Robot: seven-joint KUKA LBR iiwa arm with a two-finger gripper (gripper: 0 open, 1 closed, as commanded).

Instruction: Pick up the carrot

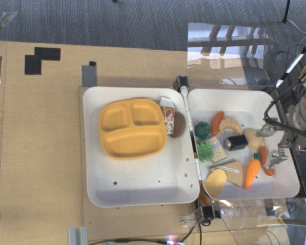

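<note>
The carrot [251,173] is orange with a green top. It lies tilted near the front right of the right bin [245,100], its green end pointing away from me. My gripper [271,146] hangs over the bin's right side, just right of and behind the carrot's top. Its two metal fingers [265,131] stand apart, open, with nothing clamped between them. A small red-orange piece [264,155] lies beneath the gripper, beside the carrot's green end.
The right bin is crowded with a black cylinder [236,142], a croissant [230,125], a red sausage [217,120], broccoli [202,130], a tan wedge [234,171] and a yellow round piece [216,181]. The left bin [137,188] holds a yellow divided plate [132,127] and a small carton [167,114].
</note>
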